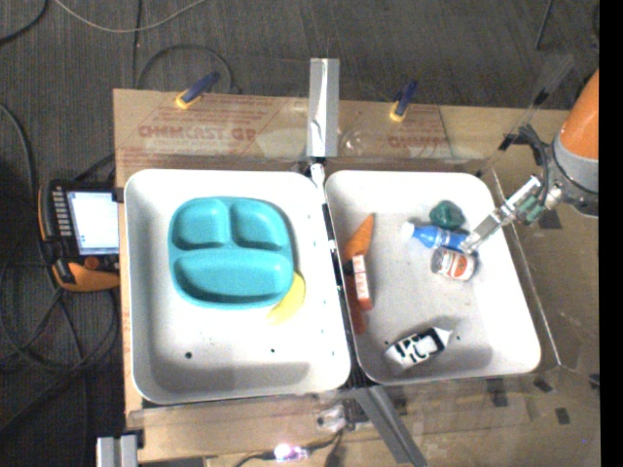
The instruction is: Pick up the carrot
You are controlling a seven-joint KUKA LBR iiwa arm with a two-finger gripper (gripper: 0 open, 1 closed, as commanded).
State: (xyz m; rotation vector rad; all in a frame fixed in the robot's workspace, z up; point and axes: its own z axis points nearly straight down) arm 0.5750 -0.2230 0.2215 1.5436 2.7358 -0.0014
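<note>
Tool touches a can; finger spread unclear; carrot apart.

Orange carrot, teal tray, white bins.

A robotics lab: two white bins clamped on a cardboard-topped bench, a teach pendant, loose cables on grey carpet

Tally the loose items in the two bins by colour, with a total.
Orange: 2, carrot and packet
Teal or turquoise: 2, divided plate and dark lump
Yellow: 1, piece
Blue and white: 1, tube
Red and white: 1, can
Black and white: 1, item
Total: 8
</note>
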